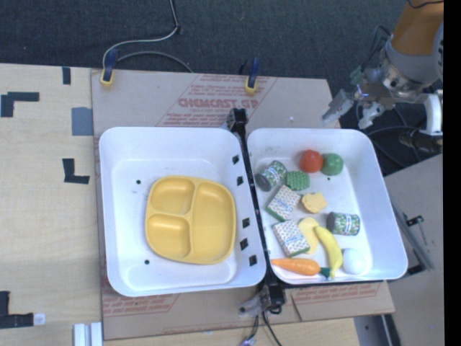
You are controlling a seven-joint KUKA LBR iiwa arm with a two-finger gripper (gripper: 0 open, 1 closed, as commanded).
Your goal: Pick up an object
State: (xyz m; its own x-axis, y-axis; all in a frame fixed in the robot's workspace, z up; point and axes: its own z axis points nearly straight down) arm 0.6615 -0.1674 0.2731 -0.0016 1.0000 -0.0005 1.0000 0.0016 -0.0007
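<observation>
The robot arm (414, 27) is reaching in from about 2 o'clock, and its gripper (354, 112) is hanging past the top right corner of the right bin (380, 186), above the brown board and not over any toy. Its 2 fingers (336, 110) are spread apart with nothing between them. The things to pick are all sitting in the right bin. A red ball (310, 161) and a green ball (332, 163) are sitting side by side near 12 o'clock in that bin, just about touching. A small can (271, 174) is lying at about 10 o'clock, next to a bumpy green piece (297, 180). A checked block (283, 202) is lying tilted near the middle, with a pale yellow piece (313, 203) just beside it. Another can (344, 224) is lying at about 3 o'clock. A second checked block (292, 238) is sitting toward 7 o'clock, touching a yellow banana (326, 245). An orange carrot (295, 267) is lying along the front edge at 6 o'clock, and a white egg (354, 261) is sitting at 5 o'clock beside the banana's tip. In the left bin (115, 193) a yellow tray (191, 220) with 3 parts is lying flat in the middle.
</observation>
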